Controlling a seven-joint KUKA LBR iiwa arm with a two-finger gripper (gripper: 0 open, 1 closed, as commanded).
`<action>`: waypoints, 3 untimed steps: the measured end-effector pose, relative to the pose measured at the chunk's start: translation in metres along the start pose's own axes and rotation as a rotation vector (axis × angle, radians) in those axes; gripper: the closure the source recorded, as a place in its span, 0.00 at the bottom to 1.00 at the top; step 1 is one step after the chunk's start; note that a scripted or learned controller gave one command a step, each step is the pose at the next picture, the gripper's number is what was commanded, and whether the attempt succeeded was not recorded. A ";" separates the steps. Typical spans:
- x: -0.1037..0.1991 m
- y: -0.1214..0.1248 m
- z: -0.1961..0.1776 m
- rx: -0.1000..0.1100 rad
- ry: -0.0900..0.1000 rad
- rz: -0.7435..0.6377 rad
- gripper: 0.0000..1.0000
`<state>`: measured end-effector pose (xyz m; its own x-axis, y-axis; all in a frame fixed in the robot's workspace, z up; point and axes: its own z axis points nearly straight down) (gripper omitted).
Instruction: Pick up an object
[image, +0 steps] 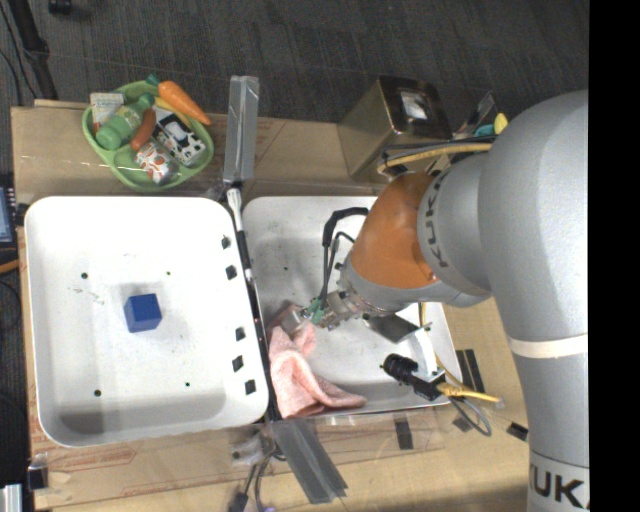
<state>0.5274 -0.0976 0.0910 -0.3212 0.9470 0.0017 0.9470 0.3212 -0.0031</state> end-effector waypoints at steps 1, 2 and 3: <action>0.000 0.000 -0.009 0.002 0.000 -0.005 1.00; 0.045 -0.029 -0.101 -0.003 -0.001 -0.117 1.00; 0.038 0.026 -0.132 -0.003 -0.002 0.095 1.00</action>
<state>0.5403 -0.0537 0.2225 -0.2303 0.9731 -0.0002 0.9731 0.2303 -0.0006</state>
